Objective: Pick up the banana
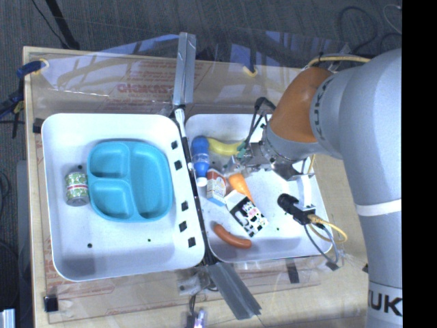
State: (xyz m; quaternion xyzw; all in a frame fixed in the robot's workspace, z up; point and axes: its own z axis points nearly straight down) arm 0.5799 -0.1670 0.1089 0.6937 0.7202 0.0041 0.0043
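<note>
You are seeing the banana (224, 145) lying at the far side of the right bin (321, 241), just beside the blue bottle (200, 154). The gripper (247, 157) is hanging low over this bin, close to the banana's right end and above the orange carrot (239, 184). I cannot tell how its jaws are standing. A sausage (231, 236) is lying near the front wall. The blue tray (130, 180) is sitting in the left bin (58, 251).
</note>
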